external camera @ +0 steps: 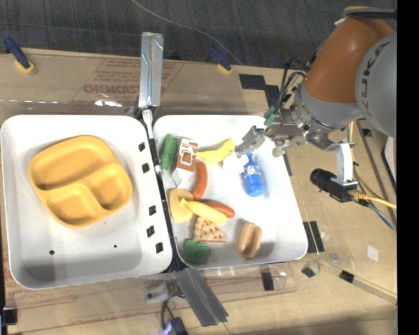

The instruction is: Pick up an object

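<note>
The grey arm reaches in from the right, its orange band sitting just above the wrist. The wrist angles down and to the left, and the gripper points leftward from it, low over the bench.

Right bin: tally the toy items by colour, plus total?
In the right bin, under the gripper:
Yellow: 2 (banana, yellow piece)
Green: 2 (upper green piece, lower green piece)
Red/orange: 2 (upper sausage, lower sausage)
Blue: 1 (bottle)
Brown: 1 (bread roll)
Mixed: 2 (small box, pizza slice)
Total: 10
</note>
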### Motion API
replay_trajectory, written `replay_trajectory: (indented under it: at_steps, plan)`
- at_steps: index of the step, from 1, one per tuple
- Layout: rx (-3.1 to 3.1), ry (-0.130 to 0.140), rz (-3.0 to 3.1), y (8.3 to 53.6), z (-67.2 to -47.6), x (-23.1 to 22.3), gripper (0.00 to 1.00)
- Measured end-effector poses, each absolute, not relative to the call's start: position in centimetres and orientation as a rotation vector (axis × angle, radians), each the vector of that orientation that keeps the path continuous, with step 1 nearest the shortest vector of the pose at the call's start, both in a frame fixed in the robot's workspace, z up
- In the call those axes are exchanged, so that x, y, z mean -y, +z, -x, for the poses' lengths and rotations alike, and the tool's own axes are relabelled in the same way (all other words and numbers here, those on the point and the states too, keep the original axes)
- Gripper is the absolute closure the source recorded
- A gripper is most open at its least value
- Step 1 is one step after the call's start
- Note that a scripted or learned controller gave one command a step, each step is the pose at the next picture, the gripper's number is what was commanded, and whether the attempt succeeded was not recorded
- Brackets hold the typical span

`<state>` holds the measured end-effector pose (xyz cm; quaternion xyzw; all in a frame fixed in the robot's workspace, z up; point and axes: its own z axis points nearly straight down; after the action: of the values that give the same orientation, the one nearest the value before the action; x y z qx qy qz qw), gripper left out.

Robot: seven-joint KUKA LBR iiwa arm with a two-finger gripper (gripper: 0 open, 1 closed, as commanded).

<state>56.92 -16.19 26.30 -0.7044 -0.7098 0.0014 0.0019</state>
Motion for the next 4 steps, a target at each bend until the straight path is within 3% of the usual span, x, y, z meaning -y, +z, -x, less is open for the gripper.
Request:
replay_trajectory:
  at_steps: [1,2,3,4]
  plan:
    - [1.958,0.012,2.445,12.9,-54.6,20.3,0.00]
    - [2.259,0.001,2.179,9.2,-57.5,19.4,0.00]
    - [2.427,0.001,1.991,9.2,-58.3,17.5,0.00]
    - [2.430,0.004,1.986,10.2,-58.3,17.5,1.00]
